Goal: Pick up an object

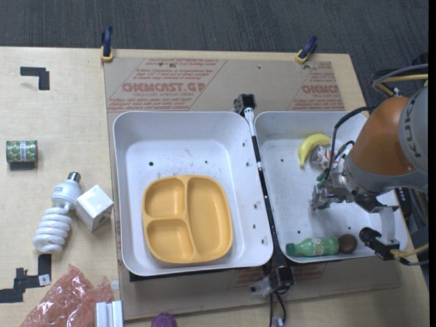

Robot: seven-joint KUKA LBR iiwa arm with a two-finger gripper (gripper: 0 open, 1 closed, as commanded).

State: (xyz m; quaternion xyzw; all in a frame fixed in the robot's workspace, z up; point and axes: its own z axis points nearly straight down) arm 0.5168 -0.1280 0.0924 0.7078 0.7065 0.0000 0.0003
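The right bin point(289, 196) holds a yellow banana point(310, 146) at its far side, with a small silver and red object point(321, 157) touching it. A green bottle point(313, 246) lies on its side along the near wall, and a brown round object point(347, 243) sits at its right end. My gripper point(322, 197) hangs over the middle right of this bin, between the banana and the bottle and apart from both. The grey wrist and orange band hide its upper part.
The left bin point(170, 145) holds a yellow divided plate point(187, 218). On the bench to the left lie a spiral light bulb point(56, 213), a white cube point(95, 206), a green can point(22, 152) and a red mesh bag point(71, 298).
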